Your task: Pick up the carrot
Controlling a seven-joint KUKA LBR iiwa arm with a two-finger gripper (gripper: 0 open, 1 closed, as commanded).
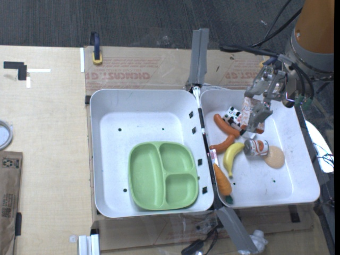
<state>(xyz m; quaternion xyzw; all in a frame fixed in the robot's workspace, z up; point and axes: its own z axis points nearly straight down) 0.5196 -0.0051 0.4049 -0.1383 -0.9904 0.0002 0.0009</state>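
The carrot [221,180] is orange with a dark green stub at its near end. It lies along the left wall of the right bin [287,193], near the front left corner. My gripper [254,124] hangs over the middle of that bin, up and to the right of the carrot and well apart from it. It sits just above a small can [256,147] and beside a white and red packet [246,114].
In the right bin a yellow banana [232,157], two reddish sausages [225,124] [223,144], a black and white cow toy [231,113] and a tan round piece [275,157] crowd the space between gripper and carrot. The left bin [106,142] holds a green divided plate [163,175].
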